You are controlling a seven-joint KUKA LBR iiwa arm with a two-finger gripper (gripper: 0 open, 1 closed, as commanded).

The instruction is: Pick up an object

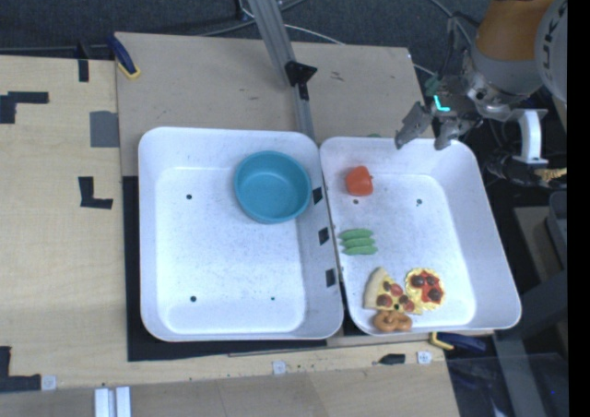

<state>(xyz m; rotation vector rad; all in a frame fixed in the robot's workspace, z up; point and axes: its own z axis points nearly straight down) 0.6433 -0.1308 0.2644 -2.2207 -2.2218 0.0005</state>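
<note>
No object is lifted yet; every candidate lies at rest in a bin, so the whole pick remains to be done, judging from how things lie. Nearest the hand (431, 127) is a small red-orange block (359, 181), chunky, matte, rounded at the corners, sitting in the upper left part of the right bin (461, 249), apart from its wall. Below it, near the bin's left side, a green pea pod (358, 241), ribbed into stacked lobes, looks like moulded plastic. Toward the bin's near edge a toy pizza slice (386, 291) lies just beside a round pizza-like piece (426, 286), both tan with red and dark toppings, and a small brown pretzel shape (394, 321) touches the slice's lower end. In the left bin (184, 249) a blue bowl (271, 185), smooth, round, shallow-walled, sits at the upper right, close to the divide. Both bins are shallow white trays with rounded corners and faintly speckled floors. The hand hovers over the right bin's far rim, its two dark fingers spread apart and pointing down, nothing between them. Above it rise the grey wrist and the orange band (516, 18). The counter (55, 221) is pale wood, with black tape marks. A grey metal pole (272, 23) slants down between the bins.
</note>
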